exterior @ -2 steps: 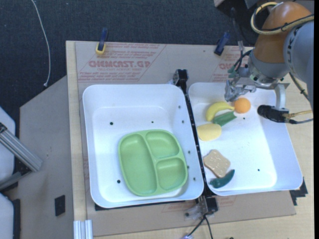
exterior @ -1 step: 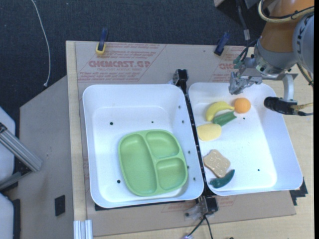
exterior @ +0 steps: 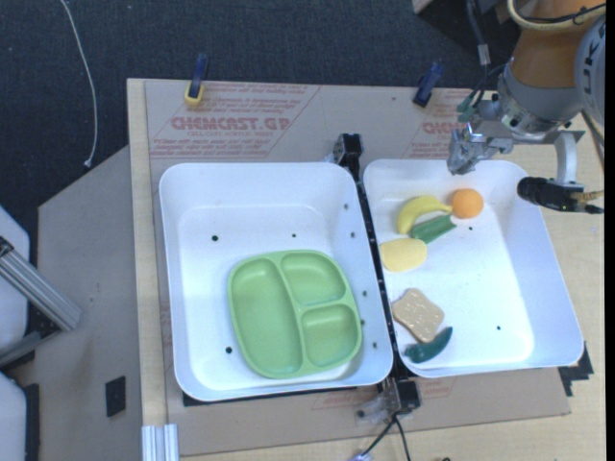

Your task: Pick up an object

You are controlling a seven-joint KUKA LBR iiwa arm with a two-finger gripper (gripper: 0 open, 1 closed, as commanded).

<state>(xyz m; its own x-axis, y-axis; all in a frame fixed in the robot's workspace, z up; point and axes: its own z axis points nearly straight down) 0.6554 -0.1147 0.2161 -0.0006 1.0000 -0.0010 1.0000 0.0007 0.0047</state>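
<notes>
Objects for picking are all lying in the right bin (exterior: pixel 538 286), and you are looking at them from above with the orange ball (exterior: pixel 466 204) as your anchor. Just left of the ball, a yellow banana (exterior: pixel 419 209) is curving, with a green pepper-like piece (exterior: pixel 434 228) lying against its lower side and reaching almost to the ball. Below and left of the ball, a pale yellow lemon-shaped piece (exterior: pixel 403 254) is resting close to the divider between the bins. Further below the ball, a tan slice of toast (exterior: pixel 417 314) is sitting, with a dark teal piece (exterior: pixel 429 346) touching its lower edge. Well to the left of the ball, a green divided plate (exterior: pixel 293 311) is lying in the left bin (exterior: pixel 192 257). The gripper (exterior: pixel 462 158) is hovering just above the ball, over the far rim of the right bin, and nothing is showing between its fingers; at this angle the jaws are blurring into the wrist, so you cannot tell whether they are apart or together.
</notes>
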